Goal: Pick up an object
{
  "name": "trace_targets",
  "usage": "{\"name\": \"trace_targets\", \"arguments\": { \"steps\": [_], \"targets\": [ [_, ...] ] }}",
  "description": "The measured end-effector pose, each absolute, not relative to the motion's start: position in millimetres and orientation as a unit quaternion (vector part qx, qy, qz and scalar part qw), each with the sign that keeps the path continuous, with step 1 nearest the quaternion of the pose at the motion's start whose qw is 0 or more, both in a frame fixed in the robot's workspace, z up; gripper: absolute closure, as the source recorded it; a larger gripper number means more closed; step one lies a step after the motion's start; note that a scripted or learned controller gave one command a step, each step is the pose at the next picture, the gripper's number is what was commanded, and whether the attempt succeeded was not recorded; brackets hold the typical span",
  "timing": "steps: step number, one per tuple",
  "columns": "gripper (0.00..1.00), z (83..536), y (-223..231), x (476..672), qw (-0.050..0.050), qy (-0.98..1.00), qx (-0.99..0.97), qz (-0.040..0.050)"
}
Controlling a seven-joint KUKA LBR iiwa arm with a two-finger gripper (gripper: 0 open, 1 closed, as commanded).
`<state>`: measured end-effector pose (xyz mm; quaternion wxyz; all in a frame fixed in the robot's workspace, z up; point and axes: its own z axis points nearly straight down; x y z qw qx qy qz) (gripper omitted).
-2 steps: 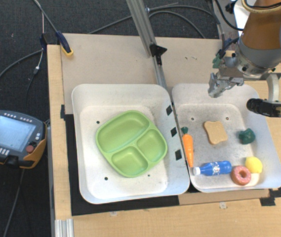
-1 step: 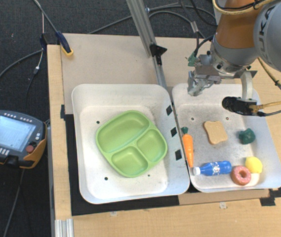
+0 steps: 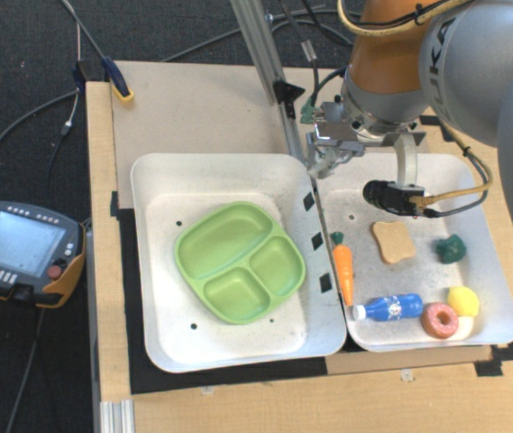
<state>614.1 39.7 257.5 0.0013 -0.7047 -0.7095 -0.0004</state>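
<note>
Where the dark floor meets the bench's left edge, a handheld control pendant (image 3: pixel 22 253) lies with its screen facing up. On the bench, the left bin (image 3: pixel 148 180) holds one thing: a light green divided plate (image 3: pixel 238 262) with three compartments, lying flat near the bin's middle and turned at an angle.

Just right of that, the gripper (image 3: pixel 326 156) hangs over the far left corner of the right bin (image 3: pixel 492 271). Whether it is open or closed cannot be told, and nothing can be seen held in it.

The objects to pick from all lie in the right bin. An orange carrot (image 3: pixel 343 274) lies along the left wall, its green top pointing to the far edge. A slice of toast (image 3: pixel 392 241) lies near the middle. A blue bottle (image 3: pixel 391 308) lies on its side along the near edge, its white cap just below the carrot's tip. A pink doughnut (image 3: pixel 440 319) sits at the bottle's right end, a yellow fruit (image 3: pixel 462 301) touches the doughnut, and a small dark green item (image 3: pixel 451 249) sits near the right wall. The grey and orange arm (image 3: pixel 472 43) fills the upper right.
</note>
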Motion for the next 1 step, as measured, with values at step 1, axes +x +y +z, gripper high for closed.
{"name": "trace_targets", "arguments": {
  "steps": [1],
  "targets": [
    [1.0, 249.8, 88.8, 617.2, 0.001, -0.709, -0.705, -0.0006]
  ]
}}
